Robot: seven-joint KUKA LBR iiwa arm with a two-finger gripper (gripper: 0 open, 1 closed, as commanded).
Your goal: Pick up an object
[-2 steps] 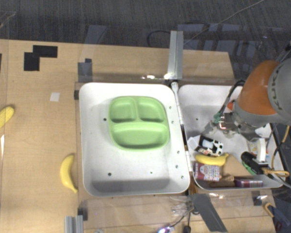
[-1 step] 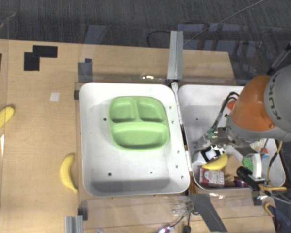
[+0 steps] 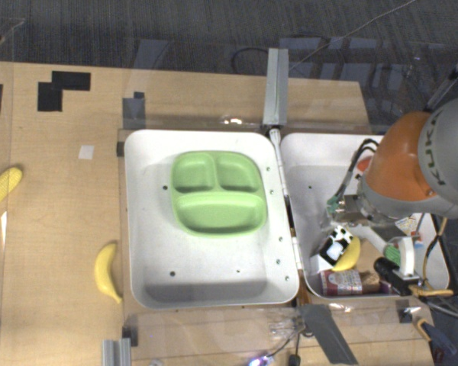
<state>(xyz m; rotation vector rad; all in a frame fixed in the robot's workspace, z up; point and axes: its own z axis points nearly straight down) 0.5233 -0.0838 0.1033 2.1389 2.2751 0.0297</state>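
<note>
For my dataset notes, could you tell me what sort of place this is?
Probably a robotics lab's grasping bench: a robot arm reaches over two white bins, one holding a green tray, the other toy clutter, with cables around.

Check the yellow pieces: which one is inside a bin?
The banana in the right bin, lying under the gripper among the clutter. The other banana and the corn cob lie on the wooden bench, left of the left bin.

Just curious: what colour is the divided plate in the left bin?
Light green divided plate, clearest in the camera view.
</note>
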